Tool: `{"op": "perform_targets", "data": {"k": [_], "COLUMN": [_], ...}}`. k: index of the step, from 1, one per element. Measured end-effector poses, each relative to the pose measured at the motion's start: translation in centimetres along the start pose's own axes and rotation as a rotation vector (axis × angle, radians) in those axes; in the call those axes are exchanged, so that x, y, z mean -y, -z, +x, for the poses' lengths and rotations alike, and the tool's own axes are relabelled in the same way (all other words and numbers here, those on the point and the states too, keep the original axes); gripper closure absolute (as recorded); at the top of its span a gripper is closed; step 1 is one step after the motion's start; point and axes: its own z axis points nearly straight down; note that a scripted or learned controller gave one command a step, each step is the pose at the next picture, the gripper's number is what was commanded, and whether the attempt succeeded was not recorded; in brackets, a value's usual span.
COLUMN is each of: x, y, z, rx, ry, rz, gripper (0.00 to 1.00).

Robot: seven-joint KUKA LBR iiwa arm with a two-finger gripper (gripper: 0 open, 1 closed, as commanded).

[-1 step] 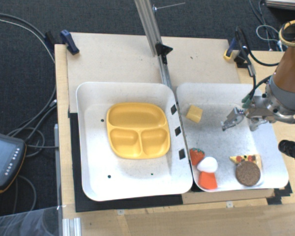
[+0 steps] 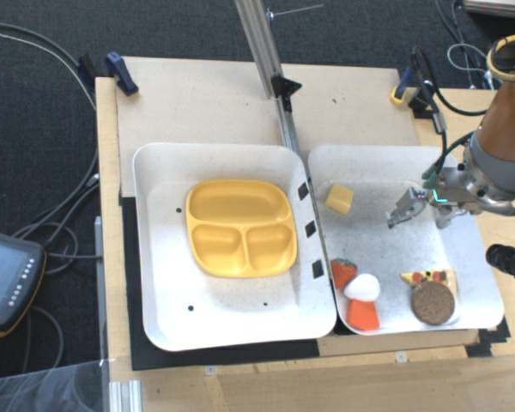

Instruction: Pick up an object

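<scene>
My gripper (image 2: 422,215) hangs over the upper right part of the right bin (image 2: 386,245), fingers spread open with bare bin floor between them. A tan cube (image 2: 340,199) lies to its left, apart from it. Along the bin's front edge sit a red piece (image 2: 344,272), a white egg-like ball (image 2: 362,287) and an orange piece (image 2: 363,315), bunched together. At the front right lie a small pizza slice (image 2: 427,277) and a round brown cookie (image 2: 433,303), touching each other.
The left bin (image 2: 163,299) holds a yellow divided tray (image 2: 240,227). A metal post (image 2: 266,50) rises from the back between the bins. Black clips (image 2: 310,227) line the wall between the bins. Cables and clamps (image 2: 409,88) lie at the back right.
</scene>
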Motion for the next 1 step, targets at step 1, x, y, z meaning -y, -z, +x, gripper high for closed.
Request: {"op": "perform_targets", "data": {"k": [1], "x": [-0.69], "y": [-5.98], "z": [-0.07], "rx": [-0.001], "ry": [-0.001], "rz": [0.007], "gripper": [0.0]}}
